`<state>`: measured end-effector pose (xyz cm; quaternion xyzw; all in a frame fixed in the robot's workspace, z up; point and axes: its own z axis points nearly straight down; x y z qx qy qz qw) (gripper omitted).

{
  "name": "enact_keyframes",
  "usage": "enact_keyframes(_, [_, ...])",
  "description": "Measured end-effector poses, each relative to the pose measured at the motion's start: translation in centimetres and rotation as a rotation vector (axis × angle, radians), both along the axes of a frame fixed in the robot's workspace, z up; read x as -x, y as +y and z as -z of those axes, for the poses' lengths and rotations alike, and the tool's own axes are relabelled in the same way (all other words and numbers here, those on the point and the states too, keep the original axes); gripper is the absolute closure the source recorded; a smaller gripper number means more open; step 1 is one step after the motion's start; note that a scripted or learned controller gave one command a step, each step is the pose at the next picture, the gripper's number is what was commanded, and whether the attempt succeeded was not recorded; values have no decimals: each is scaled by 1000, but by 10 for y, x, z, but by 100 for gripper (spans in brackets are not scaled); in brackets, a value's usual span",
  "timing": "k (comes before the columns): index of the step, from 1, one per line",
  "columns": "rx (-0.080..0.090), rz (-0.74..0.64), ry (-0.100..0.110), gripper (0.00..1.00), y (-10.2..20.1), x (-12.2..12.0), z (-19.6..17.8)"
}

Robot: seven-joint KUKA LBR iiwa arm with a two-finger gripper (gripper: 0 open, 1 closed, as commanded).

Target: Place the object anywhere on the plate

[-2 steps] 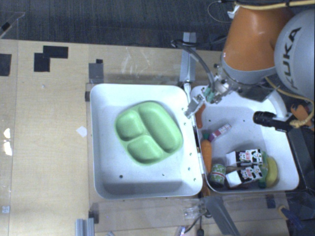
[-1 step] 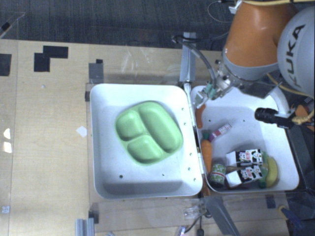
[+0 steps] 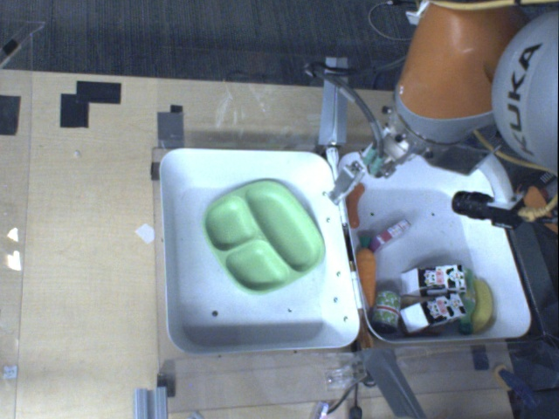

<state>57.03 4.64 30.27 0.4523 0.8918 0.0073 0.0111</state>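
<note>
Gripper (image 3: 347,184) over the rim between bins; can't tell its finger state. Carrot (image 3: 367,273) just below the fingers in right bin; green sectioned plate (image 3: 264,234) to their left.

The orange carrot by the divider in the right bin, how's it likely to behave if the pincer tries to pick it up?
The carrot looks like a smooth, tapered toy, so it is probably stiff and light. Its rounded shape suggests it could roll or slip between fingers. It lies close against the right bin's left wall, which likely leaves little room on that side for the pincer.
</note>
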Motion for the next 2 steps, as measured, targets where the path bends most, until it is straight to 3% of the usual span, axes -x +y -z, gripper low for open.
enact_keyframes(1, [-1, -4, -8, 100, 1, -2, -12])
enact_keyframes(2, [1, 78, 23, 100, 4, -2, 86])
